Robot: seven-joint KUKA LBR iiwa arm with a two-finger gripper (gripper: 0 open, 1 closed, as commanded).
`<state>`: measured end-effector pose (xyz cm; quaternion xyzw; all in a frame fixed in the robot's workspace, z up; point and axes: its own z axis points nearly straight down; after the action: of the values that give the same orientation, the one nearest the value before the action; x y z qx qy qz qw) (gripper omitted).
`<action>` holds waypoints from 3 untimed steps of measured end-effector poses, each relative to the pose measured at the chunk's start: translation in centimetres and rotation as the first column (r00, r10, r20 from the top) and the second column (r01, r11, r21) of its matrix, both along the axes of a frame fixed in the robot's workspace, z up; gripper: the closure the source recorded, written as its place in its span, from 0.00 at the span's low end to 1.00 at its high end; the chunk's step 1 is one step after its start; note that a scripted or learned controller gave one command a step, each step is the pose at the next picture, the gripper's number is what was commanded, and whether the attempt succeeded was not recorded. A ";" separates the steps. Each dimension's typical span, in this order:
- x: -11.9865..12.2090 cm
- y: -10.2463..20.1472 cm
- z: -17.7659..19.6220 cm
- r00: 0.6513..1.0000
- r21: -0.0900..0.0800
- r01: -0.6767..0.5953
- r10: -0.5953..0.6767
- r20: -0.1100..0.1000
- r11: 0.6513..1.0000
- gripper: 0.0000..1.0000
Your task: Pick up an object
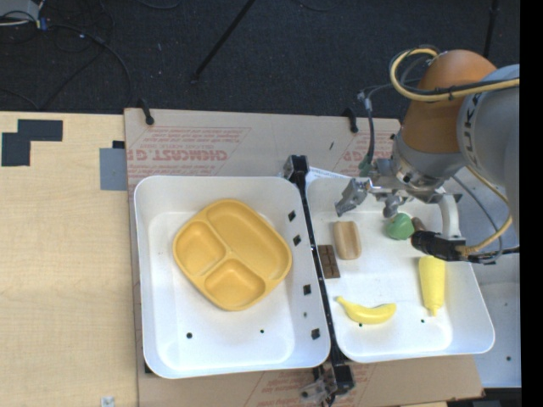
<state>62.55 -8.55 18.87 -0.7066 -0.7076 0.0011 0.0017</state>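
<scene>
My gripper [395, 203] hangs over the back of the right bin [475, 333], open, with one finger slanting out to the left and the other to the right. A small green object [399, 225] lies just under it, between the spread fingers, which are not closed on it. A tan block [345, 239] lies to the left of the green object. A yellow banana [366, 311] rests near the bin's front. A longer yellow piece [432, 284] lies at the right, below a black part of the arm.
The left bin [161, 312] holds a yellow divided plate [232, 253]. A black divider [312, 261] runs between the two bins. The arm's grey body and orange band [445, 91] rise over the right bin's back corner. Cables loop around the wrist.
</scene>
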 end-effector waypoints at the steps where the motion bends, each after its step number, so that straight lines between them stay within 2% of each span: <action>1: 0.0 -0.4 -6.3 1.000 -0.001 0.001 -0.001 -0.003 1.000 0.00; 2: -0.1 -0.3 -10.4 1.000 0.000 0.001 -0.001 -0.003 1.000 0.00; 3: 0.0 -0.3 -9.2 1.000 0.000 0.004 -0.004 -0.003 1.000 1.00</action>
<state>62.50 -8.89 9.68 -0.7079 -0.7063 0.0021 0.0025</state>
